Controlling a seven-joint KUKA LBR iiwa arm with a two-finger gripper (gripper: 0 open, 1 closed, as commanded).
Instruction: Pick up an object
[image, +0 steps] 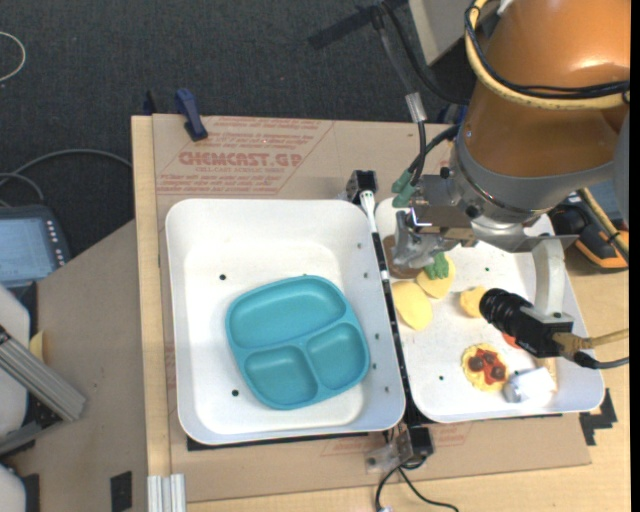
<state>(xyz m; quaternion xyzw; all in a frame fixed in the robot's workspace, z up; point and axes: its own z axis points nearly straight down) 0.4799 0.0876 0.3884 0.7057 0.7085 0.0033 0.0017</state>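
Observation:
My gripper (406, 256) hangs low over the right bin (452, 400), close to its left wall. Directly beside and below it lie a pale yellow lump (413, 306) and a second yellow piece (438, 284) with a green top (437, 267). A small orange-yellow piece (471, 300) sits just to their right. Toward the bin's front lies a round yellow toy with red and dark spots (485, 365), and a whitish-grey object (528, 383) rests next to it. Nothing can be made out between the fingers.
The left bin (195, 240) holds a teal divided plate (297, 341) near its middle. A dark ridge (385, 290) separates the two bins right beside the gripper. The arm's large grey and orange body (545, 110) covers the back of the right bin.

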